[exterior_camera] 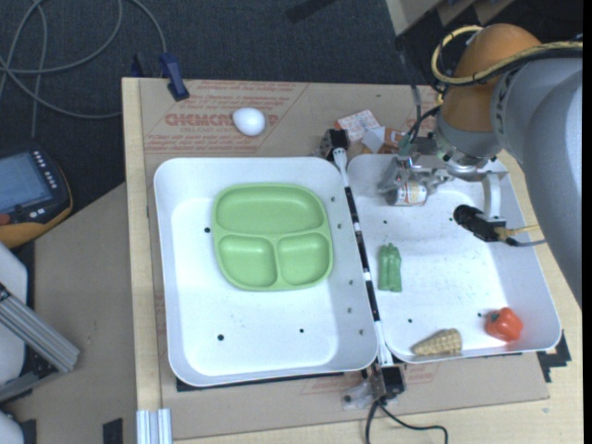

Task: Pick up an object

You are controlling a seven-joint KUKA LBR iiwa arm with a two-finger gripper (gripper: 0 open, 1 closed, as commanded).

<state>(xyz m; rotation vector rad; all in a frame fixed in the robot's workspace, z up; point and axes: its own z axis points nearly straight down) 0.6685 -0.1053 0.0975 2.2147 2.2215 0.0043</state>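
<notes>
I see the gripper [412, 185] low at the right bin's [527, 276] far end — fingers unreadable, I cannot tell. The green piece [389, 268] lies mid-bin, long axis running near-to-far.

Red print runs along the far edge of the cardboard sheet [277, 109], too blurred to read.

Your lighting is even and bright overhead; white bins [268, 359] read slightly washed. Shadows are soft. Fine detail looks grainy.
</notes>
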